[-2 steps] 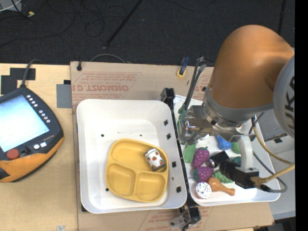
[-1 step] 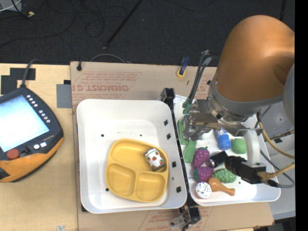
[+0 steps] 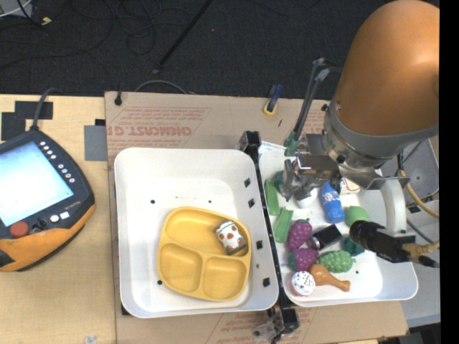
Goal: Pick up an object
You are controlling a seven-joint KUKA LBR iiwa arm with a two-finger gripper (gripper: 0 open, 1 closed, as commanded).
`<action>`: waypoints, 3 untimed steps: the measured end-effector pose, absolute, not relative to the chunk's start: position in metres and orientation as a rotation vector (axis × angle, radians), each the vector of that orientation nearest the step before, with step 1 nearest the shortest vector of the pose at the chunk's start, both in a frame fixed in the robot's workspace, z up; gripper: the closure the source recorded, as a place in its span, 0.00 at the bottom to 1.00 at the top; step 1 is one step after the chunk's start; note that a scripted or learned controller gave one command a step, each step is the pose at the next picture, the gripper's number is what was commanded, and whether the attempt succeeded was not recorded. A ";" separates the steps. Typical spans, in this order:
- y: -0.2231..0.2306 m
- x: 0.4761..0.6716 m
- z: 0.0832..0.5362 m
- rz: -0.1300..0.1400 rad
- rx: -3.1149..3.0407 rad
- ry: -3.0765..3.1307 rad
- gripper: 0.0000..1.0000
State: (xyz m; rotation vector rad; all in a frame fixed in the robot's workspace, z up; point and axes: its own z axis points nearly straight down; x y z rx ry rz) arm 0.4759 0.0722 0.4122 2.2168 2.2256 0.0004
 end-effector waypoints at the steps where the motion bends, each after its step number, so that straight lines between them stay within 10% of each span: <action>1: 0.114 0.476 0.427 -0.002 2.220 2.224 1.00; 2: 0.126 0.475 0.365 -0.014 2.223 2.227 1.00; 3: 0.081 0.476 0.512 0.019 2.219 2.212 1.00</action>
